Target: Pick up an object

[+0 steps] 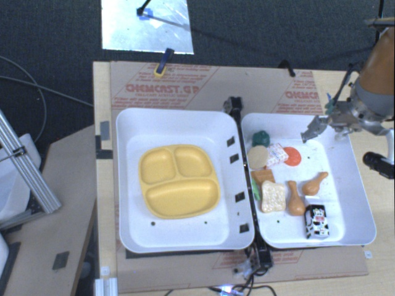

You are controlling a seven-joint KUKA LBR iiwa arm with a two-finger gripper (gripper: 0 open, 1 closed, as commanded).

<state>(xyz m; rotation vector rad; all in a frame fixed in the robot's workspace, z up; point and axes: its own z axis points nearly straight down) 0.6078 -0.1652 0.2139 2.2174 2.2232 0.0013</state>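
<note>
The right bin [345, 184] holds several toy foods: a dark green piece [260, 137], a beige round piece [257, 158], a red disc [292, 157], a red-and-white packet [276, 154], a bread slice [273, 197], two drumsticks [315, 183] [295, 199] and a small black-and-white cow carton [316, 221]. My gripper [310, 132] hangs over the bin's far right part, above and right of the red disc. Nothing shows between its fingers.
The left bin [133, 227] contains a yellow divided plate [179, 180]. A black clamp [234, 105] sits where the bins meet at the back. Cardboard lies under both bins. A shiny sheet [147, 16] lies on the floor behind.
</note>
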